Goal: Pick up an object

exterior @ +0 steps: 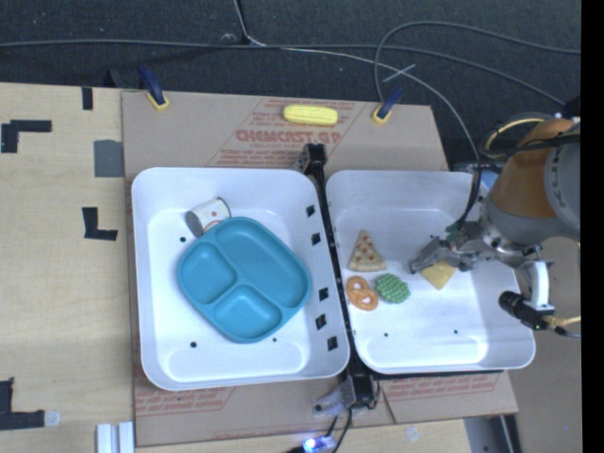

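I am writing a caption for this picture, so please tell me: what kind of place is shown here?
Most likely a robotics lab test bench, not a kitchen. A robot arm reaches over two white bins clamped on cardboard, loose cables run across the dark floor, and the food items, such as the pizza slice, look like toys.

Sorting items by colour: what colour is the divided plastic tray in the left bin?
Light blue; the three-compartment plastic tray shows clearly in the camera view.

Single fixed camera above bench (57, 281), looking down at slant. Far enough back to frame both bins: left bin (151, 281), right bin (415, 182). Arm (533, 192) enters from right. Dark floor along top.
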